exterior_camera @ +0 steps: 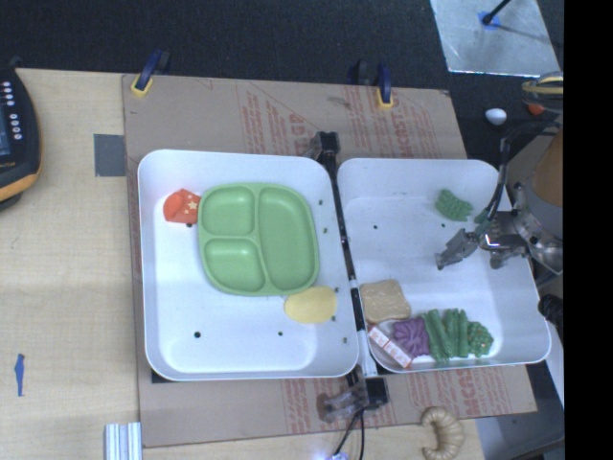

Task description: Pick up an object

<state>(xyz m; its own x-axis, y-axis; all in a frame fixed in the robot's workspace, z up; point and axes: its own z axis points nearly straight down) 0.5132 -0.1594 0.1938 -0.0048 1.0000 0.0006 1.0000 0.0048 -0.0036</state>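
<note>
Two bins on table, claw (458, 252) hovering empty over right bin (402, 185), can't tell spread; next: drop onto green piece (453, 204).

Table (67, 286): light wood top, well left of end effector (458, 250). Cardboard sheet (278, 113) lies on it, under both bins, clamped at far edge by two clips (383, 92). Right bin (412, 185) directly beneath end effector; left bin (158, 286) just beyond it, touching at middle seam. Grey tape patch (109, 154) and black-orange handheld unit (14, 132) on table, far left of end effector. Curled tan object (444, 431) on cardboard, nearer camera than end effector.
</note>
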